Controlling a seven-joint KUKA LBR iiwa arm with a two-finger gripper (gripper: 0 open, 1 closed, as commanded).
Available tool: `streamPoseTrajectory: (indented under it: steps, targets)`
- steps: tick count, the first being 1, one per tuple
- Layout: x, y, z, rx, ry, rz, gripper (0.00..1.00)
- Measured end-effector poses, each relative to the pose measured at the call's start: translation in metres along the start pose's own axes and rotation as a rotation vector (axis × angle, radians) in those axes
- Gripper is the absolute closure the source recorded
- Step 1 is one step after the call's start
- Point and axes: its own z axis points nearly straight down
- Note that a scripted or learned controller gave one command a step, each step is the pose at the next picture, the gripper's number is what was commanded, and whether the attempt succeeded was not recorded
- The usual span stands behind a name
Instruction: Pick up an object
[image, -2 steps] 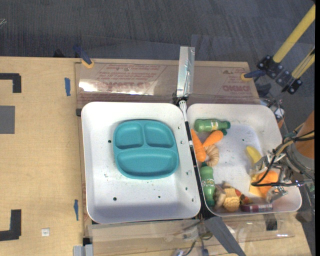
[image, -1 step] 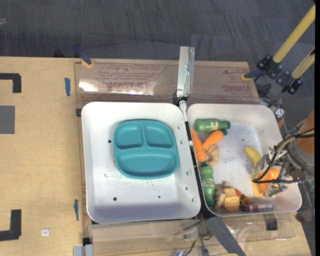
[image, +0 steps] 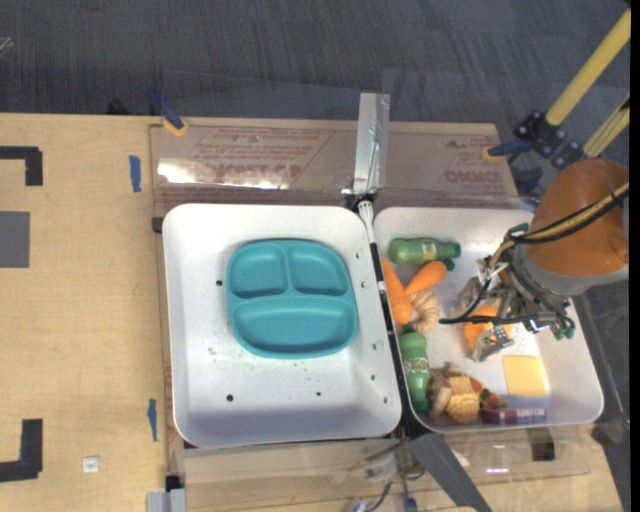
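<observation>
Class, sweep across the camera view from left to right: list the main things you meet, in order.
Teal divided plate in the left bin → green bottle → gripper → yellow block in the right bin.

Wooden bench (image: 80, 330) bearing two white bins (image: 200, 400), side by side

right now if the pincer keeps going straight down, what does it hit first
Most likely the small orange piece just under the pincer in the right bin, with the yellow block close beside it. Depth is hard to judge from this slanted view.
</observation>
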Motion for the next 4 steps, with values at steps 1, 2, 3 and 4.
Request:
streamPoseTrajectory:
  steps: [1, 2, 3, 4]
  targets:
    - [-0.047, 0.060, -0.099, -0.001, 0.001, -0.065, 1.00]
    - [-0.014, 0.051, -0.007, -0.001, 0.006, -0.147, 1.00]
    - [0.018, 0.114, -0.098, -0.003, 0.005, -0.352, 1.00]
    - [0.053, -0.026, -0.069, 0.000, 0.012, -0.174, 1.00]
